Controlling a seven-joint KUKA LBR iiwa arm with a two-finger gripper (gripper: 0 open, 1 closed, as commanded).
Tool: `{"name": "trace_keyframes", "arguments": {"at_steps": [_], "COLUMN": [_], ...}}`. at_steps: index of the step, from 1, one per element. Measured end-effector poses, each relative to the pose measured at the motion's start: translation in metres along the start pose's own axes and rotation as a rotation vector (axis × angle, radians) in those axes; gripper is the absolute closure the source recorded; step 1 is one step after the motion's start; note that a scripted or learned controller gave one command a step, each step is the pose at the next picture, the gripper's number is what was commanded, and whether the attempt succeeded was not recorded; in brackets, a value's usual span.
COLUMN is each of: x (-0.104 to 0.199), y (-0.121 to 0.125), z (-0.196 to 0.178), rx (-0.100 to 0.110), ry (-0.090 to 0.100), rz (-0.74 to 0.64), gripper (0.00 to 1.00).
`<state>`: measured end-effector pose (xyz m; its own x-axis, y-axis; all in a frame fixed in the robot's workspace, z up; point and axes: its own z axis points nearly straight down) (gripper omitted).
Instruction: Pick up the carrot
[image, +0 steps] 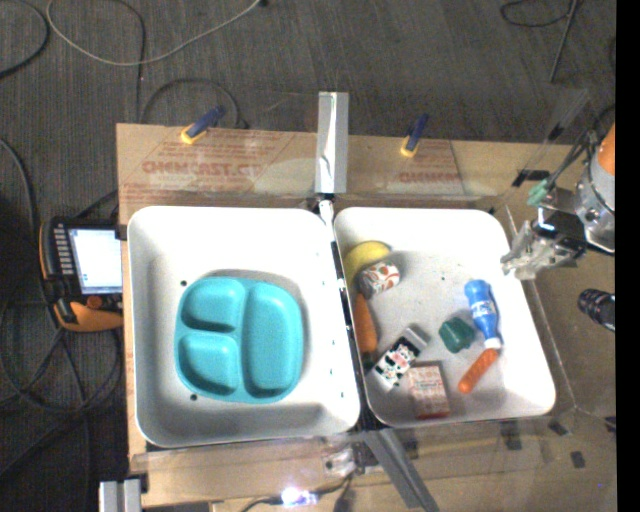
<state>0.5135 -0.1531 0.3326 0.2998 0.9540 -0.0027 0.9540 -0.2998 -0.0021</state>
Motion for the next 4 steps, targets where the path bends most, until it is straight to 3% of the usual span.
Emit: {"name": "trace_keyframes", "arguments": {"at_steps": [1,2,3,4], "x": [-0.041,-0.025,-0.046,-0.046], "y": [-0.011,0.010,-0.017,-0.017], "z": [0.046,-0.039,0.067,0.067], "rx": [0.000,-0.001,0.001,0.001], "ry": [-0.001,-0.001,0.000,0.000], "rz": [0.098,-0.140,0.097,0.097], "gripper": [1.00,1.00,1.00,0.00]}}
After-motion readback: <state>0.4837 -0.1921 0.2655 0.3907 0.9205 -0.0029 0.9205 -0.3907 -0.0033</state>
